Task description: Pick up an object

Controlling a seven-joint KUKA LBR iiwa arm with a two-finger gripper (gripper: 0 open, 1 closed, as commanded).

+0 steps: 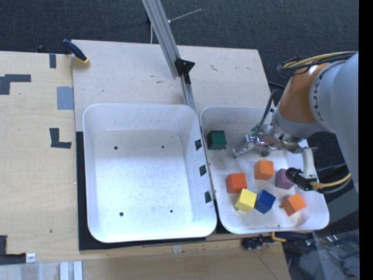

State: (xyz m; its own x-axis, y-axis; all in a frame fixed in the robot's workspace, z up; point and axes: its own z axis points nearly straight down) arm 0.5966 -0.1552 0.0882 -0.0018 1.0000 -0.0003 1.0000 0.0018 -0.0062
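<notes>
From the camera view, my claw (247, 146) hangs in the upper part of the right bin (233, 114), at the middle right of the frame. Its metal fingers point toward the left, and I cannot tell how far they are apart; I see nothing between them.

The things I can pick lie all in this bin. The green cube (217, 139) stands just beside my claw, to its left, near the wall between the two bins. Lower in the frame are the orange cube (263, 169), the red-orange cube (235, 182), the purple cube (284, 178), the yellow cube (245, 200), the blue cube (264, 201) and another orange block (294, 203).

I judge some risks. The yellow and blue cubes touch each other, so a finger can push one while closing on the other. The green cube is close to the wall, so I can strike the rim or press the cube against it. The black cable (303, 179) near the purple cube can catch.

For open room, the left bin (93, 121) has a bare floor, and the upper right bin has some free space around the green cube. The lower part is crowded.
</notes>
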